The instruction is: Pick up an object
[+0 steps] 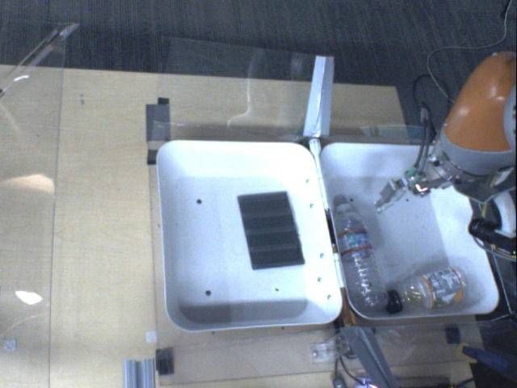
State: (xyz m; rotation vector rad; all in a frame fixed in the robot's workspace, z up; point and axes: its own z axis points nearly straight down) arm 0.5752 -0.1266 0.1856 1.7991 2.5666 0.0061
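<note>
Lying flat in the left bin (174,217), well left of the fingers: a dark ribbed pad (271,229). Right bin (477,241) holds two clear plastic bottles. One bottle (359,257) runs along the bin's left wall, below-left of the fingertips. The second bottle (428,289), dark-capped, lies crosswise along the near wall, straight below them. Gripper (393,192) hangs above bare bin floor, fingers slightly spread, nothing between them, apart from both bottles.

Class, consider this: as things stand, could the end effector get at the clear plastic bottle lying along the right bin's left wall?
Probably yes. The end effector hovers in the same white right bin, and nothing lies over the clear plastic bottle.
</note>
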